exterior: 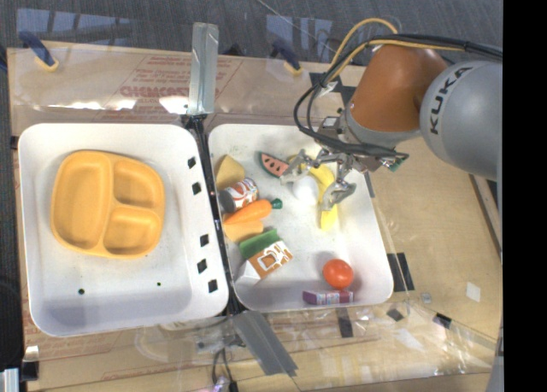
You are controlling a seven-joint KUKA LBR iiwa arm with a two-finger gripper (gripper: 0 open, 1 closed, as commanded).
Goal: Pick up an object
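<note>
Two white bins sit side by side on the tabletop; the right bin (pixel 369 236) holds a yellow banana (pixel 325 198) toward its 2 o'clock corner. Its long axis runs roughly 12 to 6 o'clock, with a slight curve. The tool (pixel 329 178) hangs directly over the banana's upper end, fingers spread around it, though whether they grip it I cannot tell. The grey arm (pixel 461 117) reaches in from 3 o'clock, wrist bent downward.

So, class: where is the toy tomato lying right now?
The tomato lies in the right bin, near its front right corner, just above the purple packet.
</note>
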